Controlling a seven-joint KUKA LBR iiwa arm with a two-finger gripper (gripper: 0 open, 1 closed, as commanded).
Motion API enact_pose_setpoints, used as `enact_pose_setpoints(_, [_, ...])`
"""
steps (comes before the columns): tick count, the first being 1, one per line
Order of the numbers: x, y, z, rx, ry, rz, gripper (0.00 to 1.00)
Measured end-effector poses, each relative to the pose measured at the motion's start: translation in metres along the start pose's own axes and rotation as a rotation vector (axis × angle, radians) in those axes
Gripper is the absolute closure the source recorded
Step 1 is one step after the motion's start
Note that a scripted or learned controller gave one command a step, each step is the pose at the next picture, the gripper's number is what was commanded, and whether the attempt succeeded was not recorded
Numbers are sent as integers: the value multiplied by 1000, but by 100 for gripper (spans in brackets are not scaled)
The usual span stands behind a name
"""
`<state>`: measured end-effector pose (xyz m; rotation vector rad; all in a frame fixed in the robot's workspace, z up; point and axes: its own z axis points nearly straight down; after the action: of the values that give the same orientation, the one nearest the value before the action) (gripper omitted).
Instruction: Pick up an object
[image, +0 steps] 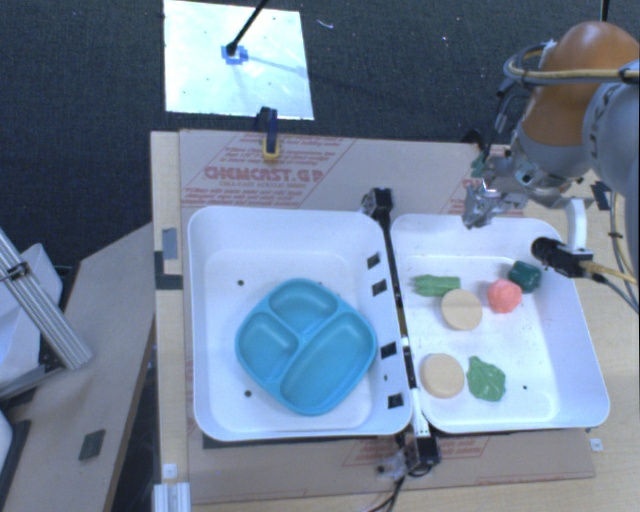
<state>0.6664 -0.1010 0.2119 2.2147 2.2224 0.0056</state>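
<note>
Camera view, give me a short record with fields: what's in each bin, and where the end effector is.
left bin: blue divided plate
right bin: two tan discs and, pink ball, green strip, green leafy piece, dark teal piece
end effector: above the right bin's far edge, holding nothing visible
arm: reaching in from the right

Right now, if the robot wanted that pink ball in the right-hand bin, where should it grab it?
Probably from straight above, fingers closing across the middle of the pink ball. It looks round, so any pair of opposite sides should do. The dark green piece sits close at its upper right, so closing along the other diagonal seems safer. The gripper hangs over the bin's far edge.
</note>
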Motion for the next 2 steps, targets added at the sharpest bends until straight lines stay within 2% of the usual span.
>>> enact_pose_setpoints(1, [50, -16, -13, 4, 2, -5, 100])
enact_pose_setpoints(2, [100, -43, -18, 6, 2, -6, 100])
